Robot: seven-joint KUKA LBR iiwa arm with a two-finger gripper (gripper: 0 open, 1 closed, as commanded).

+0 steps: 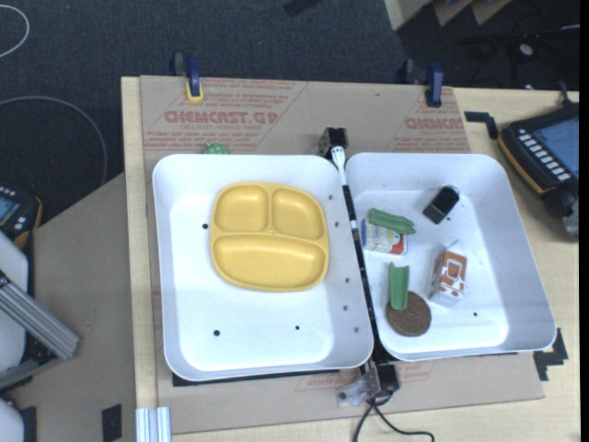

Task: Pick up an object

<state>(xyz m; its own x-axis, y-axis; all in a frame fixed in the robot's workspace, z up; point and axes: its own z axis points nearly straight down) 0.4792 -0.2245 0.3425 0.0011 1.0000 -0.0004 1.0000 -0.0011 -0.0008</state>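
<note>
Inside the right bin [515,247] lie a small black block [441,203], green pieces [391,220], a little carton [449,276] and a brown disc [409,318]. Left bin [184,311] holds a yellow divided plate [270,236]. Both sit on the counter [239,109].

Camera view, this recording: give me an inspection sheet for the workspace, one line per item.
Surface: brown board clamped on the bench, bearing the left white bin and the right white bin side by side.
Job's things: in the right bin, a small black block, a green bar on a white packet, an upright green stick touching a brown cork disc, and an orange-and-white carton.
Clutter: yellow three-compartment plate in the left bin.
Grippers: nothing seen.
Cables: black cable at the front edge; thin grey loop on the floor.
Surroundings: dark carpet; orange-edged handheld console at right.
</note>
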